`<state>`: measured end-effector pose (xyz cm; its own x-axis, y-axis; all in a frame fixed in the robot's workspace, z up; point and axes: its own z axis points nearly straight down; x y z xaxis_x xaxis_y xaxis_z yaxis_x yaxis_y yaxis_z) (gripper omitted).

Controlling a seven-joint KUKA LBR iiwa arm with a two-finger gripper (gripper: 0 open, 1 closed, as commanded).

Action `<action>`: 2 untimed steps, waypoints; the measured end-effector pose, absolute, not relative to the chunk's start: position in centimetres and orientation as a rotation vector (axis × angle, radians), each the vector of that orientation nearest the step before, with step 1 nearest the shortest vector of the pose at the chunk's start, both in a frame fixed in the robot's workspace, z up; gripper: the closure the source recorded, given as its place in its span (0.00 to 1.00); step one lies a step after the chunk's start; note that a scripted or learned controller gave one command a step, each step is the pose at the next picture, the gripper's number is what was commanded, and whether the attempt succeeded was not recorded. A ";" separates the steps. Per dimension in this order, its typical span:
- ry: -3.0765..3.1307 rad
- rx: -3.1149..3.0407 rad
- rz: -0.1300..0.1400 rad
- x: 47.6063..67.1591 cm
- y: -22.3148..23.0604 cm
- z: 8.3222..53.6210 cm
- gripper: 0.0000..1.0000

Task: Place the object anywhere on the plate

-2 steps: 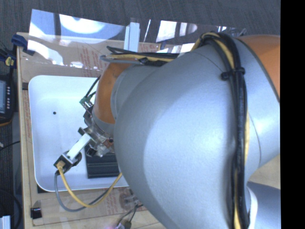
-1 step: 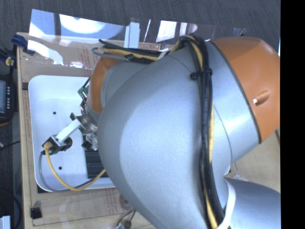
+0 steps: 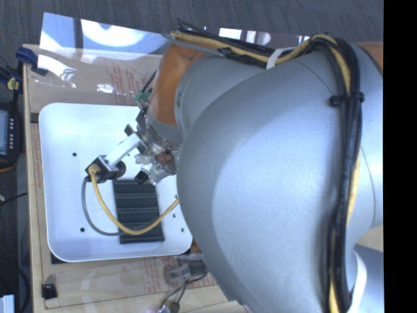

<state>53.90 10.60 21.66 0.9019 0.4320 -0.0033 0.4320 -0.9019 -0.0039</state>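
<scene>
The grey arm's two-finger gripper (image 3: 133, 165) hangs low in the shallow white bin (image 3: 58, 175), its grip impossible to judge, just above the far end of a dark ribbed rectangular block (image 3: 138, 208) whose long axis runs near-to-far.

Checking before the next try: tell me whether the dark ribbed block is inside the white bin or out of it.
Inside. The dark ribbed block lies flat on the white bin floor, within its rim, with the yellow cable looping across it.

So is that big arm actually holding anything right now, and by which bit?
It cannot be told. The gripper hangs over the white bin, just above a dark ribbed block, with a yellow cable looping across it.
</scene>
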 end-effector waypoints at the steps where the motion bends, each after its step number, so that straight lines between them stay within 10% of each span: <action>1: -0.696 -3.060 0.009 53.9 10.6 21.6 0.00; 2: -0.336 -3.124 -0.001 59.7 4.3 31.3 0.00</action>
<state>59.75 4.34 31.34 0.9772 0.2125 0.0005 0.2125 -0.9772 0.0004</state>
